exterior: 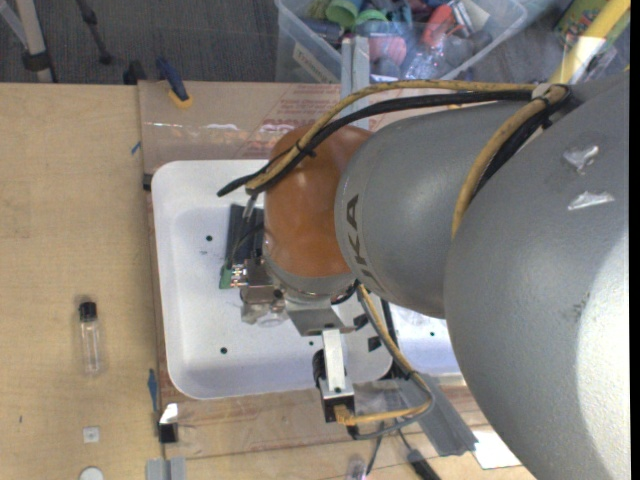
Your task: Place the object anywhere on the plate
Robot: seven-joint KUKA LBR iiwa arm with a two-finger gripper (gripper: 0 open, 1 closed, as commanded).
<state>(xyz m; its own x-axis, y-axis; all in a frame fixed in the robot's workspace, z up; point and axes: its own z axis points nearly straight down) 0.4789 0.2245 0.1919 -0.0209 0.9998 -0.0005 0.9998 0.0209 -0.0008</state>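
The grey arm, with its orange band (305, 218), takes up most of the camera view and reaches from the right over the white bin (190, 308). Its wrist hangs above the bin's middle. The gripper (258, 303) points down into the bin below a small green circuit board (232, 268) and black cabling. The arm hides the right part of this bin and nearly everything beyond it. The bare bin floor to the left of the wrist is plain white with a few small dark dots.
A small clear vial (90, 335) lies on the wooden bench left of the bin. A clear tub of colourful toys (400, 13) stands at the back. A blue clip (172, 83) sits at the cardboard's far corner. Small hardware (165, 428) lies along the bench's front edge.
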